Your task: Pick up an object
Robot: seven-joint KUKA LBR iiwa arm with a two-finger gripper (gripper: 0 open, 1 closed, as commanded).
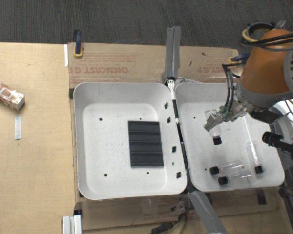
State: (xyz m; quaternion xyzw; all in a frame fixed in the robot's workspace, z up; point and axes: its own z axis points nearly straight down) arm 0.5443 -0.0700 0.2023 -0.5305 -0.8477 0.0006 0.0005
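The arm (pixel 266 67) reaches from the right over the right bin (pixel 195 179), its pincer (pixel 214 122) angled down-left, grip state unclear.

One fixed camera looked down at a slant from above the bench (pixel 34 130), far enough to take both bins; the gripper (pixel 212 122) sat right of centre

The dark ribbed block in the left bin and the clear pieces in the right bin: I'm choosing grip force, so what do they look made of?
The dark ribbed block looks like matte black rubber or foam: dull surface, no glare, soft-looking ridges; hard plastic remains possible. The clear pieces look like glossy transparent plastic: the white bin shows through them, with bright highlights and black caps.
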